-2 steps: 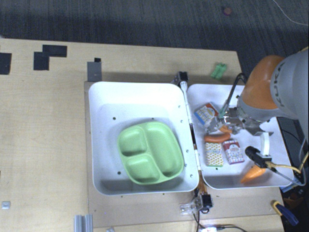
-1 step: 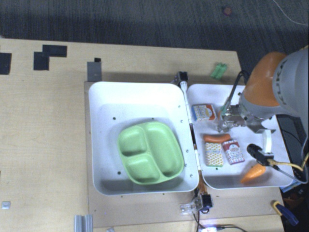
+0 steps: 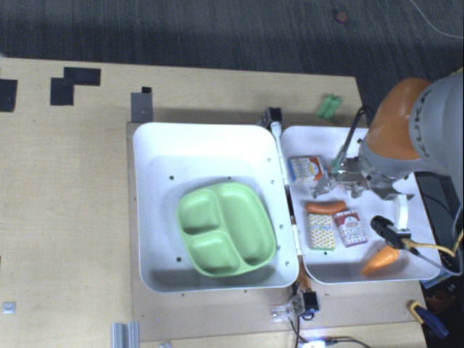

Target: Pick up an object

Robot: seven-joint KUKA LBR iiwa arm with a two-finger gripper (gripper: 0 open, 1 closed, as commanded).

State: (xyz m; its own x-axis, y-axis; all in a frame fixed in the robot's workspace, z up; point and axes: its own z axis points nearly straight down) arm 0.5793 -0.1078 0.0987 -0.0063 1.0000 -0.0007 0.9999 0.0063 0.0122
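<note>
Grey and orange-banded, the arm hung its claw over the right bin, its state not discernible, the approach step seemingly underway, with an orange sausage-shaped object just below it that a straight descent would likely reach.

There is one camera. It sits high above the desk and looks down at a slant, so the far side of the desk is at the top of the picture and the near side is at the bottom. It is far enough back to see both white bins whole. The left bin lies near the middle of the picture. The right bin lies toward the right side. Dark floor shows along the top. The grey and orange arm comes in from the right side.
</note>
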